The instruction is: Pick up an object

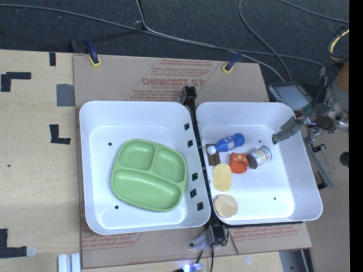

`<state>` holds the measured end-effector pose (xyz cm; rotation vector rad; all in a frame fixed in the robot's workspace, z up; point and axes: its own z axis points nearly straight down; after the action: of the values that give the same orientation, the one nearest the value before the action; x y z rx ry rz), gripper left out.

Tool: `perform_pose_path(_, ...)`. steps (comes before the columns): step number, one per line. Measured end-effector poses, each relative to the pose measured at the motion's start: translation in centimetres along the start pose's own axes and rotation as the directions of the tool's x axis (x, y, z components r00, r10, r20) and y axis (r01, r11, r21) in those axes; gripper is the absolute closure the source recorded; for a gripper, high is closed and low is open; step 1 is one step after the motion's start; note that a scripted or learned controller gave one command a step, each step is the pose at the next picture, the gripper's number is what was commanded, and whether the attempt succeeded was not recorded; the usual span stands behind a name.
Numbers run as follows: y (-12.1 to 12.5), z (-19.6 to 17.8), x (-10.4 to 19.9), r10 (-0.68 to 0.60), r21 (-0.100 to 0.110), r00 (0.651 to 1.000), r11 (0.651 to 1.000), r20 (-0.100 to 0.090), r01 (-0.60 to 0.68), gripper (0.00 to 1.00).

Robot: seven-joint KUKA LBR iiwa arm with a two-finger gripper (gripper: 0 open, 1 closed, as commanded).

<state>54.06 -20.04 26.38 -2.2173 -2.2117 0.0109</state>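
A cardboard sheet [170, 78] printed with red lettering, too faint to read surely, underlies two white bins on the wooden bench. The gripper [282, 134] hangs over the right bin [283, 203] near its right wall; whether its fingers are parted I cannot tell. Just left of it a small can [260, 156], red object [239, 163] and blue bottle [228, 143] cluster, with bare floor below; well left, the left bin [93, 152] holds a green divided plate [149, 174].

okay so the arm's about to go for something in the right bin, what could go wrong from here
The blue bottle, brown block, red piece, small can and yellow piece lie packed together, so the tool may nudge a neighbour or catch two. The bottle and can may roll away. The block sits close to the bin's left wall, leaving little room.
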Motion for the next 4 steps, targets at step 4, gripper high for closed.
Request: perform_pose_path(4,0.2,16.4,-0.3,-0.003,-0.007,1.000,1.000,0.001,0.003,0.00)
